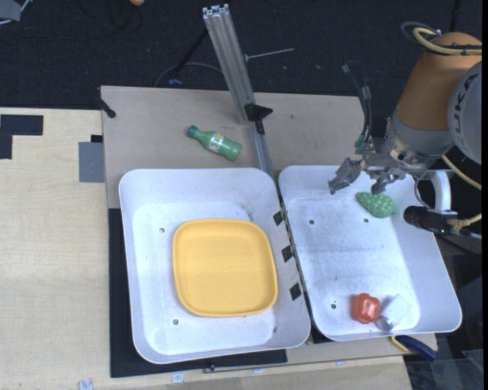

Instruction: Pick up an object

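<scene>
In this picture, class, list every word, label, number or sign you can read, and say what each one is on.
"KU": dark letters running down the grey arm, cut off at the picture's edge.
Green bottle on the bench behind the bins: it has a pale label band, too small and blurred to read.
Nothing readable shows on the yellow plate, the green object or the red object.

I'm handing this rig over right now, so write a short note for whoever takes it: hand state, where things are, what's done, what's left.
Hand: open, holding nothing, at the far end of the right bin, poised beside the green bumpy object.
Right bin also has a red object at its near end.
Left bin: yellow plate.
Green bottle lies on the bench, outside the bins.
Done: no pick yet.
Left: grasp and lift an object; the green one is likely nearest.
</scene>
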`<act>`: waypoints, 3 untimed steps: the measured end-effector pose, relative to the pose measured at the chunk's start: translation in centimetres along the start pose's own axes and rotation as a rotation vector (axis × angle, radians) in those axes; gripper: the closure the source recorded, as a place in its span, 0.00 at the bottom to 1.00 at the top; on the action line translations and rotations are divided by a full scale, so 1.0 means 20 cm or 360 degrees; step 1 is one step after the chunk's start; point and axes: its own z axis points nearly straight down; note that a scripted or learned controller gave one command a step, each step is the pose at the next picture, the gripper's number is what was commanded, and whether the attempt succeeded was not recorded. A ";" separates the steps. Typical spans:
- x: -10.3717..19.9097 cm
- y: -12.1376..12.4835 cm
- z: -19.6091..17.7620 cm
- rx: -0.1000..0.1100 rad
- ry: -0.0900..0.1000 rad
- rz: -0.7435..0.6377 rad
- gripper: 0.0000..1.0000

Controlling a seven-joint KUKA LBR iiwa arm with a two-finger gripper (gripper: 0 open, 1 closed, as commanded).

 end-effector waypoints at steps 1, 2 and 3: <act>-0.05 -0.02 0.26 0.0007 0.0001 0.0001 0.00; -0.01 -0.03 0.57 0.0008 0.0001 -0.0001 0.00; -0.01 -0.03 0.57 0.0000 0.0000 0.0001 0.00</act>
